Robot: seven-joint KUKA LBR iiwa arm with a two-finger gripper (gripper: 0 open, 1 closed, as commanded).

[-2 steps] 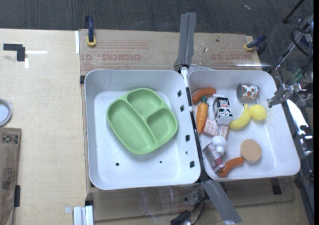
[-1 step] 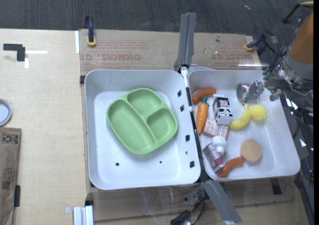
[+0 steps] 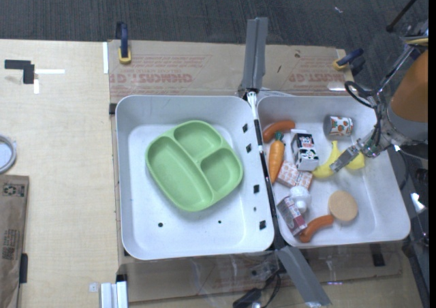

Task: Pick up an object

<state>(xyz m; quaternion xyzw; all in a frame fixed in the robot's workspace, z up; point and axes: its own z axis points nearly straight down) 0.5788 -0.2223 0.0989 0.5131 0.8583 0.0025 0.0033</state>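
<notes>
The right bin (image 3: 388,228) holds several small items. Among them are a yellow banana (image 3: 330,163), a black-and-white carton (image 3: 305,150), a carrot (image 3: 275,157), a small can (image 3: 338,125) and a round tan biscuit (image 3: 343,206). My gripper (image 3: 350,157) reaches in from the right and sits low over the banana's right part, touching or nearly touching it. Nothing is lifted off the bin floor.
A green divided plate (image 3: 195,163) lies in the left bin (image 3: 136,232). In the right bin there are also a red sausage (image 3: 279,127), a pink-and-white box (image 3: 294,177), a small bottle (image 3: 294,208) and an orange sausage (image 3: 315,227). Cables hang at the right edge.
</notes>
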